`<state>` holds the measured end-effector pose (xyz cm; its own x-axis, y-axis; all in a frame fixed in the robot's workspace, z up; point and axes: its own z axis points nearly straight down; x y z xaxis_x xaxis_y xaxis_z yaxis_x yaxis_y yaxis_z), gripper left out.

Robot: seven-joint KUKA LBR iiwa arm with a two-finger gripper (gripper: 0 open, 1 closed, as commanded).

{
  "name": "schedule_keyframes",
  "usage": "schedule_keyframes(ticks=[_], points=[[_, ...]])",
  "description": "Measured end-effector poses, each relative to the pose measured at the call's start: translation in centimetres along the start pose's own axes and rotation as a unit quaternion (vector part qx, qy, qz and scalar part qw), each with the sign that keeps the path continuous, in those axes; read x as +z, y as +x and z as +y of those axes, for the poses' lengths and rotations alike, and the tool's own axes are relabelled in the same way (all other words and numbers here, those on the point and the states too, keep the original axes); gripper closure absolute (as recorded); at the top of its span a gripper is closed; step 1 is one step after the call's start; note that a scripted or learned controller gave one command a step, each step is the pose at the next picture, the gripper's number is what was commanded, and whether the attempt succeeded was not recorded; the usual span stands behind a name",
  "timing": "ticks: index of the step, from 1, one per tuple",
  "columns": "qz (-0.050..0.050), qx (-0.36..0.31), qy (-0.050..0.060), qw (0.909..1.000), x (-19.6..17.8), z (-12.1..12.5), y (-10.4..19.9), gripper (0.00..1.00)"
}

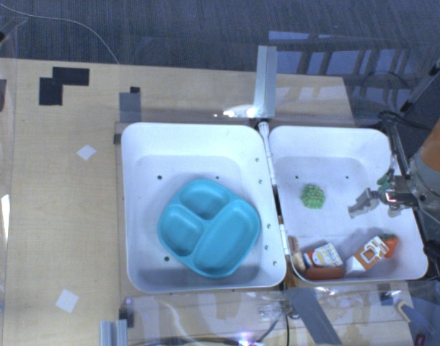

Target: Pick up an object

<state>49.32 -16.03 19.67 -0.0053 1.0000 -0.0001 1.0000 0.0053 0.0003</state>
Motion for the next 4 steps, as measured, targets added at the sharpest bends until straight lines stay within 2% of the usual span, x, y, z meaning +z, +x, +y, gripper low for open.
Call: schedule_keyframes(ticks=[1, 2, 3, 4], points=[[0.000, 0.065, -0.001, 0.9979, 10.3, 2.7, -3.3, 0.00], [0.000, 0.049, -0.003, 0.9988, 11.0, 13.7, -0.2, 0.00], [-0.001, -0.217, -0.004, 0.9762, 11.0, 14.7, 4.8, 0.00], [-0.001, -0.157, -0.005, 0.9875, 10.8, 8.6, 6.2, 0.00]])
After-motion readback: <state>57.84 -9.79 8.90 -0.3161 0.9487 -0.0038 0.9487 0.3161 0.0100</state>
